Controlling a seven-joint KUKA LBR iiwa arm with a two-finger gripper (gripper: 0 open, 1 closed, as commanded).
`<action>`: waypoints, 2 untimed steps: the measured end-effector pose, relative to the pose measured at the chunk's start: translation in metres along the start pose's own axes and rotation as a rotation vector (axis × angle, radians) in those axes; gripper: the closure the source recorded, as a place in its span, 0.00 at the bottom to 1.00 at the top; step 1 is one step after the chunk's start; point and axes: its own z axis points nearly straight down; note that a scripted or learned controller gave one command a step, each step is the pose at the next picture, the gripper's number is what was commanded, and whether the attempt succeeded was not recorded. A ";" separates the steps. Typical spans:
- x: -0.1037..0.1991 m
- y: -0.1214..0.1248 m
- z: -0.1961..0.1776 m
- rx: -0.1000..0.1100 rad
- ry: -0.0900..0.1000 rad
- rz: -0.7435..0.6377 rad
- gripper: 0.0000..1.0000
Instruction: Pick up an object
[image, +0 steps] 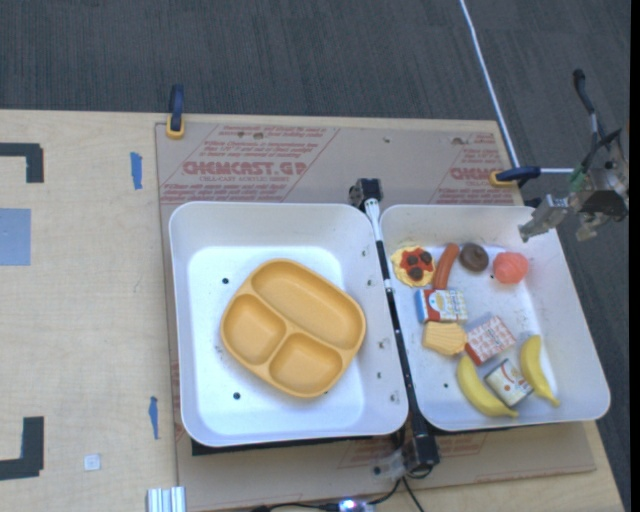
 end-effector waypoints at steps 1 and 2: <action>0.032 -0.011 0.143 0.001 0.000 0.000 0.00; 0.084 -0.033 0.151 -0.001 0.001 0.000 0.00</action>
